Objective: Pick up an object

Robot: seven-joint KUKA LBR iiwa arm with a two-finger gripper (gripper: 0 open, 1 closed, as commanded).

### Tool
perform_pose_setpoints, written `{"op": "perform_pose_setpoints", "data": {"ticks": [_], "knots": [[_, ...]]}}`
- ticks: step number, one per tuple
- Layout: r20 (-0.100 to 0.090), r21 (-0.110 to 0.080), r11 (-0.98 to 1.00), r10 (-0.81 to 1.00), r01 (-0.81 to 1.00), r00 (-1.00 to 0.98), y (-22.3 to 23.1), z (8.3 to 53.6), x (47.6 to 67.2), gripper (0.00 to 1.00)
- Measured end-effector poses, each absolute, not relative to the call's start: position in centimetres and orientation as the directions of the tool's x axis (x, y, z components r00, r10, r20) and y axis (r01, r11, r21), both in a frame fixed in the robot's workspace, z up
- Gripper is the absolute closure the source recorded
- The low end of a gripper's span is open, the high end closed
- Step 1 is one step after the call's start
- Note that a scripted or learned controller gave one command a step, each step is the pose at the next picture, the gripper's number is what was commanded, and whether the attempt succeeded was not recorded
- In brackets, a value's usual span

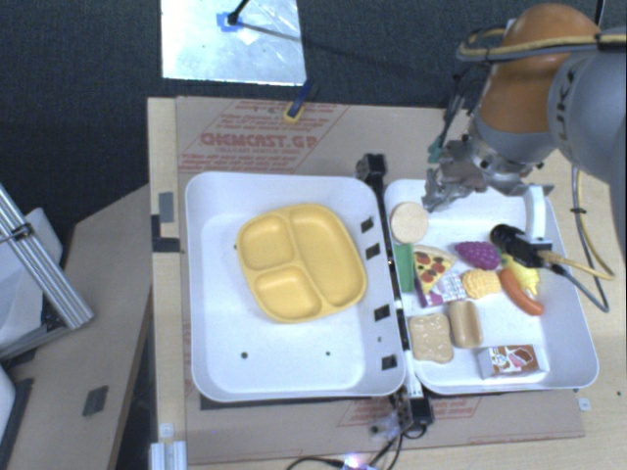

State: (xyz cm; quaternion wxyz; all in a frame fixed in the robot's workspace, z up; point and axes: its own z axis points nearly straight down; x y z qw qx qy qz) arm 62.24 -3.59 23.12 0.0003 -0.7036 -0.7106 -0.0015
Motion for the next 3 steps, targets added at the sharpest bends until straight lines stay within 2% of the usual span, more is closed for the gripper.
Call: {"op": "perform_pose_setpoints", "data": {"ticks": [2,3], "knots": [[0.002,-0.001,0.009,1.0,1.0,-0.009,5.8,23.3,59.8,1.0],[0.001,-0.001,0.006,1.0,1.0,-0.006,7.7,21.8,60.0,1.0]]}}
